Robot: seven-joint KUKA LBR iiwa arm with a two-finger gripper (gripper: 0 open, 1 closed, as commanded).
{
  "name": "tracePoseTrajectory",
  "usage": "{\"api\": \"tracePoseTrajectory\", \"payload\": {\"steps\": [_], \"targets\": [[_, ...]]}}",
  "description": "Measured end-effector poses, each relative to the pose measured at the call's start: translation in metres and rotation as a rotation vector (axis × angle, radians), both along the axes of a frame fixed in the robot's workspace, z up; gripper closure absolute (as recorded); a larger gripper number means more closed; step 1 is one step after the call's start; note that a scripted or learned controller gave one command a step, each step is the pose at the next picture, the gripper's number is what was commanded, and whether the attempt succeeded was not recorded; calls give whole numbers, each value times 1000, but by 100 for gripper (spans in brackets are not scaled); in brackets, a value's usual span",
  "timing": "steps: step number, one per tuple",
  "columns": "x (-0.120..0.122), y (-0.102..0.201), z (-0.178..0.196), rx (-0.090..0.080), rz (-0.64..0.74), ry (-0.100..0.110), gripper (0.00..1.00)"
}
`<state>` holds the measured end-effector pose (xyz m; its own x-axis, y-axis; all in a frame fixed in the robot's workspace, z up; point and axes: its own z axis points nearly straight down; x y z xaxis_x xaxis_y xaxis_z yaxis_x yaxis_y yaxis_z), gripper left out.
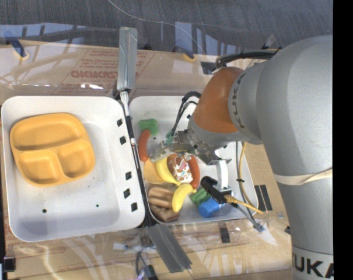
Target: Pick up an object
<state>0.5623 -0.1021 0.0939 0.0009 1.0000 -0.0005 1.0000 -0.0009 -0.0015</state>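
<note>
Nearest, in the right bin (164, 107), a toy pile: bread (160, 196), a banana (181, 196), a blue block (209, 207). Above them the claw (177, 150) sits low over a red-and-white packet (180, 168); whether it grips anything, I cannot tell. Farther left, a yellow tray (51, 147) lies in the left bin (65, 220).

You are seeing the arm (269, 109) blocking the right bin (158, 107) from 3 o'clock; toys (173, 182) are crowding its 6 o'clock end.
</note>
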Motion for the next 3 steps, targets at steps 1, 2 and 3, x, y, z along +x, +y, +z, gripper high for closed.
{"api": "tracePoseTrajectory", "payload": {"steps": [1, 2, 3], "targets": [[-1, 0, -1, 1, 0, 1, 0], [-2, -35, -2, 0, 80, -1, 0], [-1, -35, 7, 0, 85, -1, 100]]}}
